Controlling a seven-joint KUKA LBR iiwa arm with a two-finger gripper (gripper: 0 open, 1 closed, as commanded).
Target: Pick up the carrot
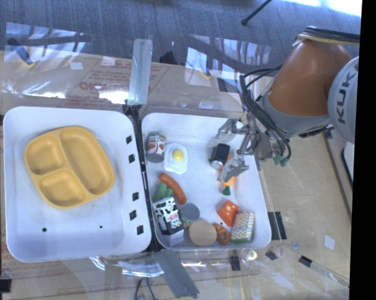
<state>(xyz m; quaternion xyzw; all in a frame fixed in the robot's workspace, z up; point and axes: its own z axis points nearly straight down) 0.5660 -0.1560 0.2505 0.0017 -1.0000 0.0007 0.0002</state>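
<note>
The small orange toy carrot with a green tip [228, 181] lies in the right-hand shallow white plastic bin [260, 199], near its right wall, slanting with the green end pointing down toward the lower rim. The grey metal two-finger pincer [232, 168] hangs right at the carrot's upper end, and the orange body seems to sit between the finger tips, though whether they are clenched on it or merely straddling it I cannot tell from this angle.

To do this step well, I judge the fingers should close across the carrot's thicker orange part, square to its long axis, then lift straight up so the taper does not slip out. The small black cylinder [219, 154] sits just beside the pincer on the left, so the lift should stay clear of it.

Other toy foods crowd the same bin: a fried egg [176, 157], a red sausage [172, 187], a cow-patterned carton [166, 214] and a brown round bun [202, 233]. The left white bin [10, 225] carries a yellow divided plastic tray [69, 166]. Both bins rest on a tabletop [296, 244] covered in glossy clear sheeting with strips of grey tape; beyond lies grey ribbed carpet [88, 11].
</note>
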